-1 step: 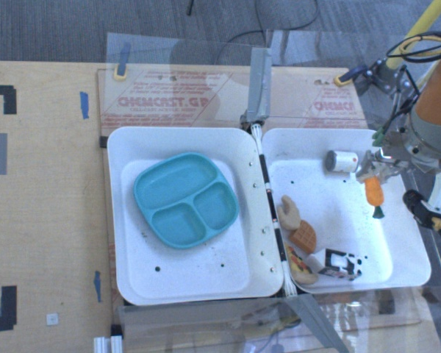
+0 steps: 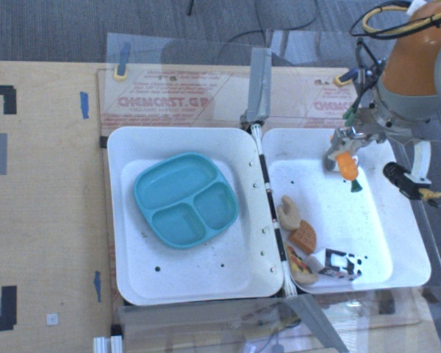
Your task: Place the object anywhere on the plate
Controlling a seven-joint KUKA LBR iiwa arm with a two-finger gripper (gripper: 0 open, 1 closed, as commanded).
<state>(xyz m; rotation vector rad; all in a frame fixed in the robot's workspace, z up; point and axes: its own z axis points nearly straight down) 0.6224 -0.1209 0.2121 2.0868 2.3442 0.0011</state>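
Note:
My gripper [image 2: 342, 156] hangs over the back of the right bin [image 2: 401, 265]. It is shut on a small orange carrot toy [image 2: 348, 168], whose green tip points down to the right. The carrot is lifted off the bin floor. The blue plate [image 2: 185, 198], with three compartments and nothing on it, lies in the left bin [image 2: 136, 271], well to the left of the gripper.
At the front left of the right bin lie a tan piece [image 2: 288, 212], an orange waffle-like piece [image 2: 303, 237], a flat food toy [image 2: 301, 265] and a black-and-white toy [image 2: 344, 264]. A raised divider [image 2: 267, 197] runs between the bins.

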